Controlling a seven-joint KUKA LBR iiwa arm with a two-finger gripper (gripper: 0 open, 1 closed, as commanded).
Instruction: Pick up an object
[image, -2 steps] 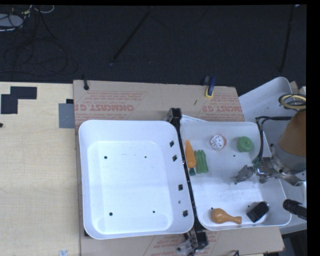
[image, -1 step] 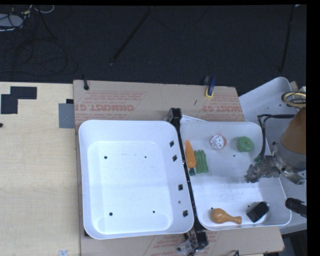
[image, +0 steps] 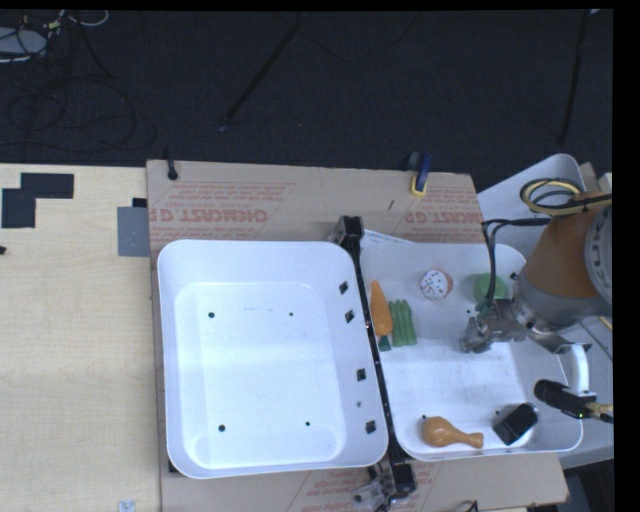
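- the gripper (image: 478, 335) hangs low over the right bin (image: 450, 400), near its right wall; whether it's spread or closed i cannot tell from up here.
- nearest thing looks like the green object (image: 489, 287), just up-view of the tip, partly hidden by the arm.
- leftward sit the speckled white ball (image: 434, 285), round and hard-looking, and the ribbed green piece (image: 402, 323) beside the slim orange carrot shape (image: 380, 308), long axis running up-down.
- near the front edge: a glossy orange gourd shape (image: 448, 432) and a black block (image: 516, 424).
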